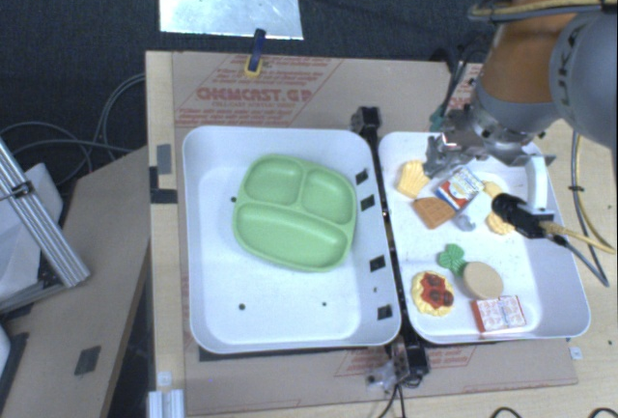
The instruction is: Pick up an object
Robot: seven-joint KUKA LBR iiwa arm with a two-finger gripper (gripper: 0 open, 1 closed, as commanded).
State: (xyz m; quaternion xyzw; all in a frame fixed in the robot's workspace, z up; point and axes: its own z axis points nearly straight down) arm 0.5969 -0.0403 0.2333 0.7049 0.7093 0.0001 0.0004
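Nothing had been lifted yet, so the whole pick remained to be done: the claw (446, 153) hung low over the far left part of the right bin (570, 295), just above the yellow piece (412, 179), and whether it was released or clenched could not be told. That bin held toy foods nearer the camera than the claw: a brown wedge (435, 210), a small packet (460, 188), a green sprig (450, 259), a little pizza (434, 292), a tan disc (483, 280) and a red-and-white box (499, 313); beside it, the left bin (208, 310) held a green divided plate (294, 212)

My arm (555, 49) is grey and orange. Both bins (208, 242) are white; the divided plate (294, 211) is pale green (three sections), the toy pizza (433, 292) yellow with red spots.
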